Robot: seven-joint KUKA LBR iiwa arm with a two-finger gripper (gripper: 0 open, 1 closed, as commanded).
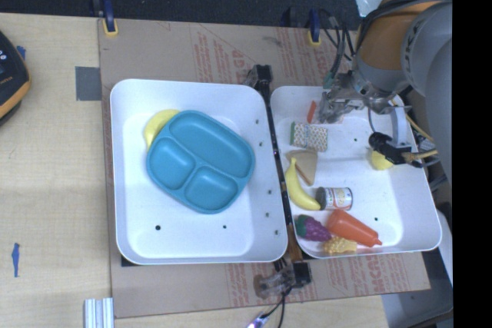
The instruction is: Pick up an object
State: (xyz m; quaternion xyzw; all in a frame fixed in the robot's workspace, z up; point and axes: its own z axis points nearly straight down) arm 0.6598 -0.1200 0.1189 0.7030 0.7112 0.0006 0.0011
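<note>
Even, bright overhead lighting, mild glare washing out the white bins [131, 165], soft faint shadow under the blue divided plate [200, 160], dark underexposed floor beyond the bench, overall soft focus, low resolution, arm [411, 34] slightly blurred.

The grey arm [419, 34] enters from the upper right of the frame, its orange band [388, 31] showing above the wrist. The gripper [334, 110] points down and left, right of frame centre.
</note>
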